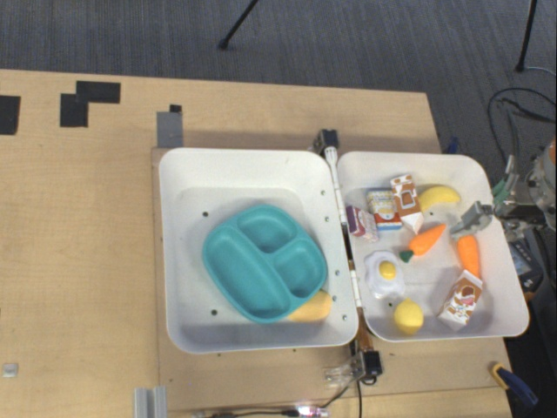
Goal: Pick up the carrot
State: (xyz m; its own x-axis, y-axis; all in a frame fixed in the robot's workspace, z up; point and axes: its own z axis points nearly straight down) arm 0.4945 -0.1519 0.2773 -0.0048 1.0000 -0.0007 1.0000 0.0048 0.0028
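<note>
a pale wooden bench (78,259) stands on grey carpet (365,24) and bears two shallow white bins. the orange plastic carrot with a green top (424,241) lies in the right bin (513,316), long axis diagonal, tip toward upper right. the grey two-finger gripper (471,219) hovers just beside that tip, jaws parted, grasping nothing.

A teal divided plate (265,262) was set in the left bin (187,190), with a yellow piece (311,307) tucked against its lower edge. In the right bin (513,320) were found a banana (438,197), small cartons (393,202), a fried egg (385,272), a lemon (408,317) and a milk carton (462,299).
</note>
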